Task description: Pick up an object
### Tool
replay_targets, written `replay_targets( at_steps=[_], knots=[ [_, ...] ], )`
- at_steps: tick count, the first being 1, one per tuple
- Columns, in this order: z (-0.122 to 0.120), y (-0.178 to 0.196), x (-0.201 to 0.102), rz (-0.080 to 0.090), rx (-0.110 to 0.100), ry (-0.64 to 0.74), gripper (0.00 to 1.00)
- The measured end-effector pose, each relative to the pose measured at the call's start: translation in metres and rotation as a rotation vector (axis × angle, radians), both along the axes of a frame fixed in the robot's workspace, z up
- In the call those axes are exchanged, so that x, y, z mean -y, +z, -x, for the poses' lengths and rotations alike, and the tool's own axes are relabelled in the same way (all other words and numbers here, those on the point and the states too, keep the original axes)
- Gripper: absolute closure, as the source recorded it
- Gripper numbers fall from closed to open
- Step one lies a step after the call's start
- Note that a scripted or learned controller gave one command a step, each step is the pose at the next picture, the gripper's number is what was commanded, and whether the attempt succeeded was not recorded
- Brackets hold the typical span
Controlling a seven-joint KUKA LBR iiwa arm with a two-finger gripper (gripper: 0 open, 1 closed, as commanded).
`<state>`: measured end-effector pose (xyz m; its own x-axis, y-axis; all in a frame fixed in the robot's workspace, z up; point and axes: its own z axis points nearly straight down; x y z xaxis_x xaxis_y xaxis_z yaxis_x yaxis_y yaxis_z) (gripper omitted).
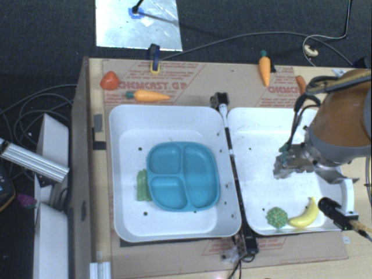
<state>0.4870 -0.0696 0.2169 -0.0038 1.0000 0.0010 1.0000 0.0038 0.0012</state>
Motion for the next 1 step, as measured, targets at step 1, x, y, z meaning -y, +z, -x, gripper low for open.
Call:
replay_targets(
  at_steps=[1],
  knots=[
    [0.0004, -0.033, -0.0672, 0.0, -0.001, -0.001, 1.0]
  ],
)
